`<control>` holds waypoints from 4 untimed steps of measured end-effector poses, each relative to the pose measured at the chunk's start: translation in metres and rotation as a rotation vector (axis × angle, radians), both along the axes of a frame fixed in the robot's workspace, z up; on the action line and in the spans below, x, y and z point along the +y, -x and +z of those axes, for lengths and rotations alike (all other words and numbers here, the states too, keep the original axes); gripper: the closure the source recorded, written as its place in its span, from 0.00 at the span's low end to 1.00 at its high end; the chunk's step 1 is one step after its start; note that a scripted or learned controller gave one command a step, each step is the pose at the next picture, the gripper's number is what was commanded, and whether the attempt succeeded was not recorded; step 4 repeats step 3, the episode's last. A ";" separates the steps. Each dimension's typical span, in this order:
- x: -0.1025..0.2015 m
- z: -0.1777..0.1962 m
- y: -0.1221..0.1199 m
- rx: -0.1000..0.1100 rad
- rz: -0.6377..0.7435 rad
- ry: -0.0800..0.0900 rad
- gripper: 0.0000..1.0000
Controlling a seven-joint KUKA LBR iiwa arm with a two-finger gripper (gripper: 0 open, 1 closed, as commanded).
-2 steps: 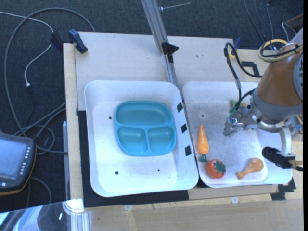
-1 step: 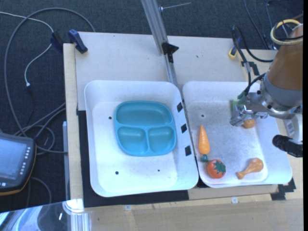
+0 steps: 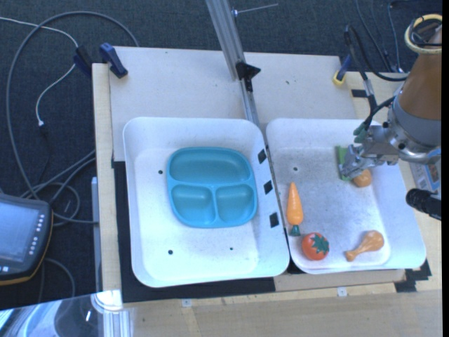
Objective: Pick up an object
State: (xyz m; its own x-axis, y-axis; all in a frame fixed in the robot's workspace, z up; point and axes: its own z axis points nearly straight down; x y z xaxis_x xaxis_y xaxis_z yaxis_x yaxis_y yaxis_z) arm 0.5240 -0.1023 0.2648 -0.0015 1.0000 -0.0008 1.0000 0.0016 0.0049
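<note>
My gripper hangs low over the upper right part of the right bin, reaching in from the right. A small orange-brown object lies right beside its tip, partly covered by it, and a bit of green shows at its left side. In the same bin an orange carrot lies by the left wall. A red tomato and a tan drumstick lie near the front wall, well away from the gripper.
The left bin holds a blue divided plate. A slanted metal post runs down to the gap between the bins. Cables and a screen lie on the dark floor at the left.
</note>
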 end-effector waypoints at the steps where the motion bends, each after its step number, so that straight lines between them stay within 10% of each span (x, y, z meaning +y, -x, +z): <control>1: 0.053 -0.016 0.005 0.008 0.004 -0.004 1.00; 3: 0.162 -0.025 0.026 0.010 0.006 -0.004 1.00; 4: 0.162 -0.025 0.026 0.010 0.006 -0.004 1.00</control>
